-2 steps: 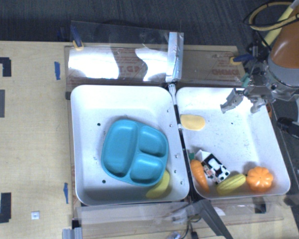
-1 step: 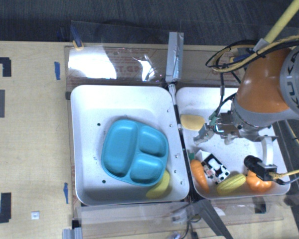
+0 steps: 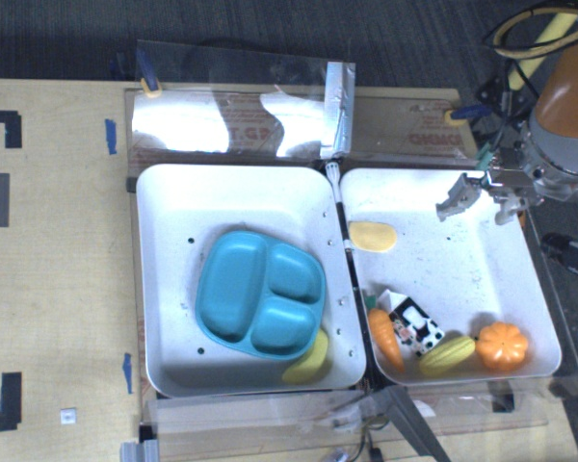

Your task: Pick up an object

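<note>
My gripper (image 3: 480, 200) hangs over the far right part of the right bin (image 3: 462, 268), its two fingers spread apart with nothing between them. In that bin a pale yellow oval piece (image 3: 372, 236) lies by the left wall. Along the near edge sit an orange carrot-like piece (image 3: 384, 338), a black-and-white toy (image 3: 415, 323), a yellow-green piece (image 3: 447, 353) and an orange pumpkin (image 3: 502, 346). The left bin (image 3: 164, 258) bears a blue divided plate (image 3: 260, 294), with a yellow-green fruit (image 3: 311, 357) at its near right corner.
A clear plastic sheet (image 3: 241, 109) stands behind the left bin. The arm's wrist and cables (image 3: 549, 85) fill the upper right. Bare wooden bench (image 3: 48, 258) lies to the left.
</note>
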Controlling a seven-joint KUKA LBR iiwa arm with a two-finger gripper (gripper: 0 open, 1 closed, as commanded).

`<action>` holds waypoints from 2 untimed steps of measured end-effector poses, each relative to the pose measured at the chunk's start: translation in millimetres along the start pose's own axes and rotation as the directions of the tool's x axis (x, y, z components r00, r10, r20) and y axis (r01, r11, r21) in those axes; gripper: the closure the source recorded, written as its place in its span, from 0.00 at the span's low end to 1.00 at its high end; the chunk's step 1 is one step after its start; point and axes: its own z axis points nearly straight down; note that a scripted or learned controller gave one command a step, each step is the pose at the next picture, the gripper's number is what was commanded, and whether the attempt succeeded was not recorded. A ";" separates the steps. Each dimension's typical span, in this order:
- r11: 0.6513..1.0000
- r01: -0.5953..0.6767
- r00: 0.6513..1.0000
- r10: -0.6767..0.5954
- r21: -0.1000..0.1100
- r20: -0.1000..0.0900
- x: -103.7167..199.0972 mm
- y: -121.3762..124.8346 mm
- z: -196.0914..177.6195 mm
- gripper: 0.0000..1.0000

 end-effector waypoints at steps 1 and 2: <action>0.994 0.111 0.994 -0.111 0.012 -0.004 49.1 -69.8 82.3 0.00; 0.980 0.197 0.980 -0.197 0.011 -0.005 19.5 -91.0 141.0 0.00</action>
